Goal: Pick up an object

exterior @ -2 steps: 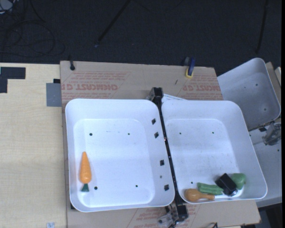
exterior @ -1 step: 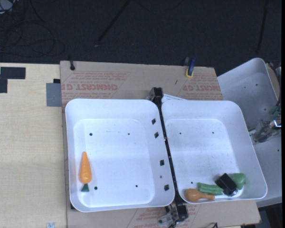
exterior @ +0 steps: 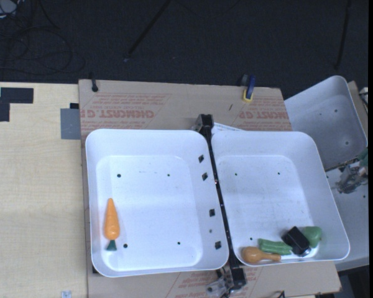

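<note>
Gripper: I cannot tell from this view whether it is released or clenched; I see nothing held.
Carrot (exterior: 111,219): orange toy with a small dark green tip, pointing along the left bin's (exterior: 143,143) left wall, tip toward the near corner. It lies alone.
Room around carrot: open white floor to its right and beyond it; wall close on its left.
Right bin (exterior: 267,143): a cluster lies against the near rim.
Cluster: orange gourd-shaped piece (exterior: 259,255), dark green piece (exterior: 273,247), black block (exterior: 296,240) and pale green piece (exterior: 313,233), all touching or overlapping.
Room around cluster: tight at the near rim and right corner; the floor beyond is open.
Divider: black strip (exterior: 212,188) between the bins.
Surround: cardboard (exterior: 174,107) under both bins; grey metal sheet (exterior: 326,110) at far right.
</note>
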Robot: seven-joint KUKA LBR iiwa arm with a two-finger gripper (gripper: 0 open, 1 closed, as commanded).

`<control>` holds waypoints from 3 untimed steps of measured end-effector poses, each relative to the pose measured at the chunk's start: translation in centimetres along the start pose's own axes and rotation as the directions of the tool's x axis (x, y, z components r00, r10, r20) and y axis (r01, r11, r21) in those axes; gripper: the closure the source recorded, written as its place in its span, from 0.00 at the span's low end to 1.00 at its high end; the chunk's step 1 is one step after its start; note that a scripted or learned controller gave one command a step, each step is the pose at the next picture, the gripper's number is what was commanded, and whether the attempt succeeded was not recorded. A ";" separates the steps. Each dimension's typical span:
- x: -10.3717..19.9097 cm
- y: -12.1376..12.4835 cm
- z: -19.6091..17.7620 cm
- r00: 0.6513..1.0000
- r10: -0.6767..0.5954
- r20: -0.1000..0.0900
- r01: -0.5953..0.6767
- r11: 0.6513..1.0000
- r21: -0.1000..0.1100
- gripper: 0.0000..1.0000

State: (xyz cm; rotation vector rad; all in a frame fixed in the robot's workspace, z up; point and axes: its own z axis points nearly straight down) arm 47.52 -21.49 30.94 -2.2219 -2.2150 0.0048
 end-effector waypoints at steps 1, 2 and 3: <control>3.0 0.1 -3.1 1.000 -0.006 0.001 0.006 1.000 -0.006 1.00; 0.0 0.0 -1.8 1.000 -0.001 0.000 0.001 1.000 -0.001 1.00; 3.8 0.1 -7.0 1.000 -0.007 0.001 0.007 1.000 -0.008 1.00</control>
